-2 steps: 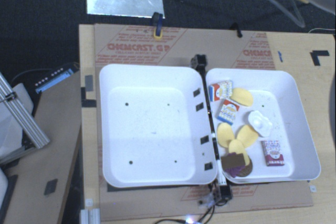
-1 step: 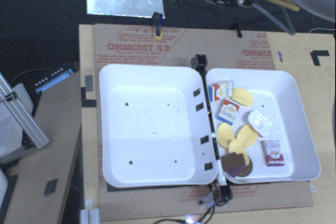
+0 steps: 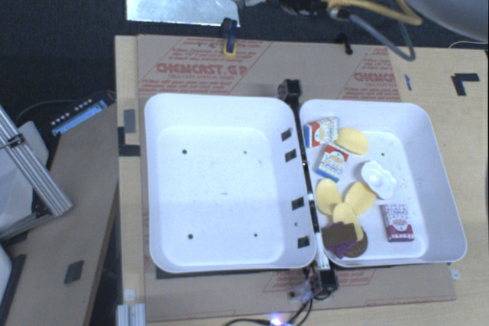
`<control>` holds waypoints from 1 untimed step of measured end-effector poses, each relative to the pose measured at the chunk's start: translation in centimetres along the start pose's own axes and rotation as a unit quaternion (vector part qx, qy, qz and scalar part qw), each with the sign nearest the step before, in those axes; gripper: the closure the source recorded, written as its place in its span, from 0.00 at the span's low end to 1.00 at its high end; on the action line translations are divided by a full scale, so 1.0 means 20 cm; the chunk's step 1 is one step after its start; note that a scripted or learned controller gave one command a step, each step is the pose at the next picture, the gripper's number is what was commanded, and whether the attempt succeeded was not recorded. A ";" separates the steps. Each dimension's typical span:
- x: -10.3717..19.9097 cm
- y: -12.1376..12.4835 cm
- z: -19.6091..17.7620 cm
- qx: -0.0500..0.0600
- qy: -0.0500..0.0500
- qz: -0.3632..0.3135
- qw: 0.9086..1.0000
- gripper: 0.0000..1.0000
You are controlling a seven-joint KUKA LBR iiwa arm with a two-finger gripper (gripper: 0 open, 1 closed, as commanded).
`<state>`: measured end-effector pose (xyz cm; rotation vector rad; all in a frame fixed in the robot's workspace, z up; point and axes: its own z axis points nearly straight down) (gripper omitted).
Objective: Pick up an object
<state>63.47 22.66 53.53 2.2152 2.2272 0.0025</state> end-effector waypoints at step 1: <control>-0.22 0.17 0.18 0.001 -0.001 0.004 1.000 1.00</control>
